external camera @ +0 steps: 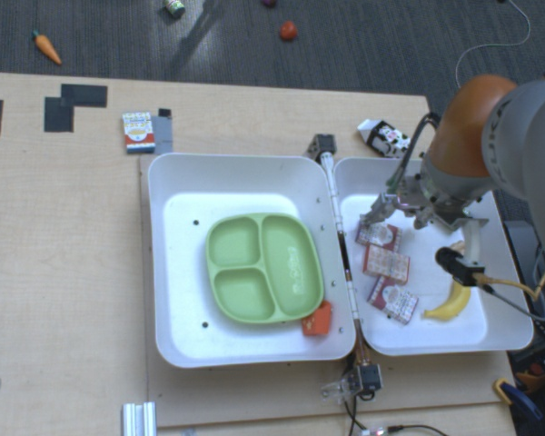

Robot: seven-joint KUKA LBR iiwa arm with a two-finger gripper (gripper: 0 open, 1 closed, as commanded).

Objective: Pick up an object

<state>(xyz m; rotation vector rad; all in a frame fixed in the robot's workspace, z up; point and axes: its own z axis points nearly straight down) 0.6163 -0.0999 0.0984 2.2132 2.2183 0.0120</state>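
target: no object named, so anything in the right bin [504, 334] qualifies. Nearest candidate is the top red-and-white packet [378, 235], lying flat near the bin's left wall.
other candidates: second packet [387, 263] just below it, third packet [397, 302] lower still, banana [449, 303] toward the bin's lower right. All loose and flat on the floor, so they look pickable from above.
gripper: gripper [382, 213] hangs right above the top packet, fingers spread a little, nothing between them. Can't tell if the tips touch it.
arm: reaches in from the right, orange band [468, 125] over the bin's back edge, wrist angled down and left, which puts the tool over the packet cluster.
step, my read: descent or pre-grasp on the top packet, no lift yet.
risk: packet is thin and flat, fingers may slide over it; close neighbour could get nudged.
left bin: left bin [177, 271] holds a green divided plate [263, 267] and a small orange-red piece [317, 320] touching its lower right rim; well apart from the tool.
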